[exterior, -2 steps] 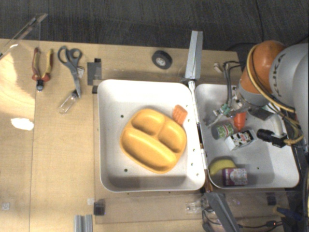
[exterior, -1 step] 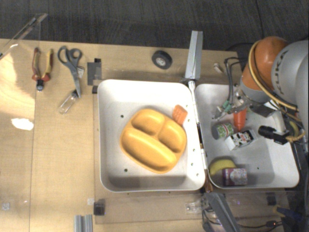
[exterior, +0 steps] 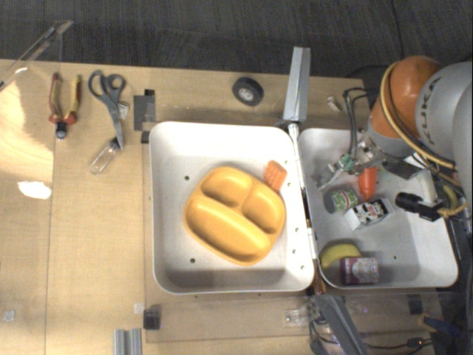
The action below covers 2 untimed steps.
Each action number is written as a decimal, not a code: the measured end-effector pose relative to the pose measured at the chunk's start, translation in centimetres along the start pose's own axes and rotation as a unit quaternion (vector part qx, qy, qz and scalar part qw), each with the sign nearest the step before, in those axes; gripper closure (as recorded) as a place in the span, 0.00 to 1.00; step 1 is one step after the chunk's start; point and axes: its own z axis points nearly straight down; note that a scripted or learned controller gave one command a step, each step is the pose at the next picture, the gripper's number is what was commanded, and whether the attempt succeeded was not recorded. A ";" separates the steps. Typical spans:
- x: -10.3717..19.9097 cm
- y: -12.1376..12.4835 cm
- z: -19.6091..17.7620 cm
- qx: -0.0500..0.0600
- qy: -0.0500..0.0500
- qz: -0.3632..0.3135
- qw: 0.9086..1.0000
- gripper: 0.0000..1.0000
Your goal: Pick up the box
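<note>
The box [exterior: 369,211] is small and white with dark and red print. It lies flat near the middle of the right bin [exterior: 436,261]. My gripper [exterior: 343,168] hangs over the far left part of that bin, up and to the left of the box and apart from it. An orange carrot-like piece [exterior: 368,182] lies between the gripper and the box. The grey arm with its orange band [exterior: 403,87] comes in from the upper right.
In the right bin a green can [exterior: 341,199] lies left of the box, with a yellow fruit [exterior: 338,254] and a purple can [exterior: 359,270] at the front. The left bin [exterior: 170,198] holds a large yellow moulded shape [exterior: 235,214] and a small orange item [exterior: 275,174]. Scissors [exterior: 111,102] and pliers [exterior: 62,103] lie on the bench.
</note>
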 end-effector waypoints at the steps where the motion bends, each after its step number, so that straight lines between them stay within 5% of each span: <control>1: -0.8 3.0 1.6 0.005 0.003 0.195 0.981 0.00; 2: 0.7 -5.2 1.2 0.003 0.001 0.154 0.988 0.00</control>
